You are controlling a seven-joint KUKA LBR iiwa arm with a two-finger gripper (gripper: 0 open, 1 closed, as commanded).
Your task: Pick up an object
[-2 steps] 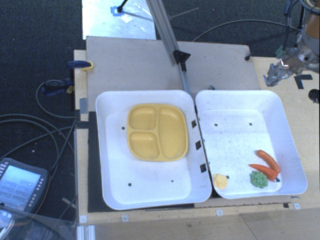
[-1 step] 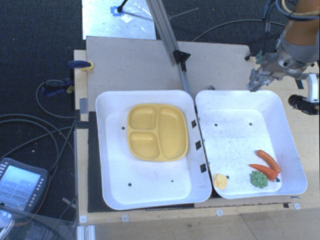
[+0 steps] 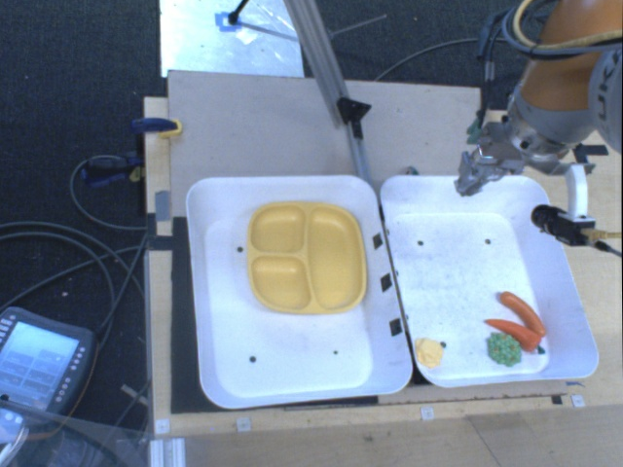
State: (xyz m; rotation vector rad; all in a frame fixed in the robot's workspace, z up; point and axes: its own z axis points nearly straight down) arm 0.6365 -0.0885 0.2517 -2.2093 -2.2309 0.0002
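Note:
My gripper [image 3: 474, 177] hangs over the far edge of the right bin [image 3: 458, 290], well above its floor, with nothing seen between its fingers. Near the bin's front right corner lie two orange-red carrot-like sticks [image 3: 521, 319], a green broccoli piece [image 3: 503, 349] and, further left, a small pale yellow object [image 3: 428, 351]. All of them sit far from the gripper, toward the near side of the bin.
The left bin [image 3: 224, 358] holds a yellow divided plate [image 3: 307, 257]. A slanted metal pole [image 3: 321, 56] crosses the bench behind the bins. A black camera-like fitting [image 3: 560, 224] sticks out beside the wrist. Cables and a pendant lie left of the bench.

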